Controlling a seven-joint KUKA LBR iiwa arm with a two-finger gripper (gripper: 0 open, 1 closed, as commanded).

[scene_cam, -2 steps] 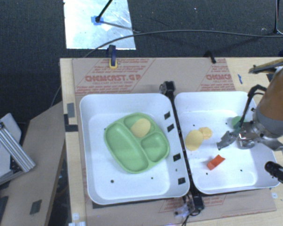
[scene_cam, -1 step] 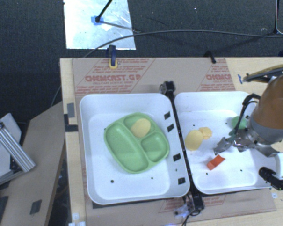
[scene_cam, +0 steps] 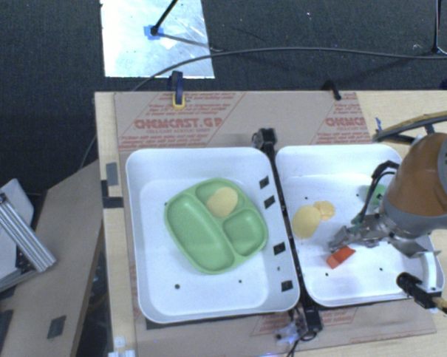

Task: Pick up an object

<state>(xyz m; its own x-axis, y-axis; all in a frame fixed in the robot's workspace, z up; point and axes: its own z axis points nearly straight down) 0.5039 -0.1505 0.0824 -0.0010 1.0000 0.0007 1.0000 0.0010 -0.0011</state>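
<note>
In the right bin (scene_cam: 341, 161) my gripper (scene_cam: 347, 240) hangs low, just above and touching the top edge of a small orange-red block (scene_cam: 341, 257). The view does not show anything held. To the left of the gripper lie a pale yellow lump (scene_cam: 307, 221) and a smaller yellow piece (scene_cam: 325, 209), touching each other. The grey arm with its orange band (scene_cam: 423, 180) comes in from the right and covers the bin's right side.
The left bin (scene_cam: 157, 177) holds a green divided plate (scene_cam: 204, 234) with a yellow piece (scene_cam: 223, 202) in its upper compartment. A black divider (scene_cam: 282, 223) runs between the bins. Something green (scene_cam: 374, 197) peeks out beside the arm.
</note>
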